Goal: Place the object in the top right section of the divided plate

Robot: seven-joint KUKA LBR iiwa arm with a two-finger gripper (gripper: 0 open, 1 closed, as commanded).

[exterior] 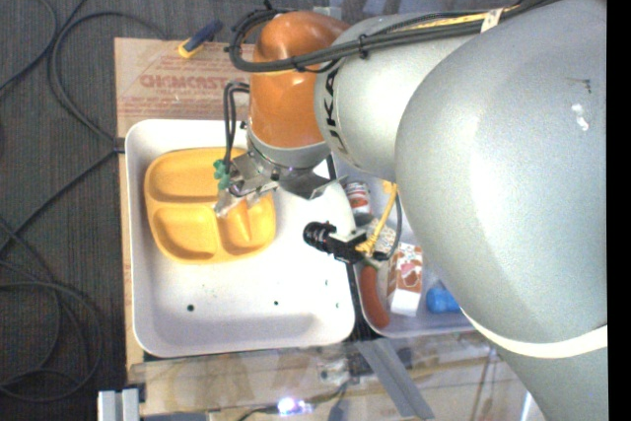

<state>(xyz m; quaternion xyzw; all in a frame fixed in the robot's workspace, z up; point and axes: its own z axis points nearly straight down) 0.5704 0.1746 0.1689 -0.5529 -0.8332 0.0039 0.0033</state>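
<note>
The yellow divided plate point(182, 202) lies in the left part of the left white bin point(296, 311). My gripper point(231, 198) hangs over the plate's right side, near the ridge between its sections, and covers part of the plate. A small green thing point(222, 172) shows right at the gripper's upper left edge, above the plate. Whether it is held or just close by cannot be made out. The orange band and grey arm hide the bin's upper right corner.
The right bin point(380, 322) holds a red and white carton point(405, 279), a blue thing point(442, 299), a small can point(357, 200) and a reddish thing point(370, 296). A cardboard sheet point(173, 89) lies behind the left bin. Cables run over the floor at left.
</note>
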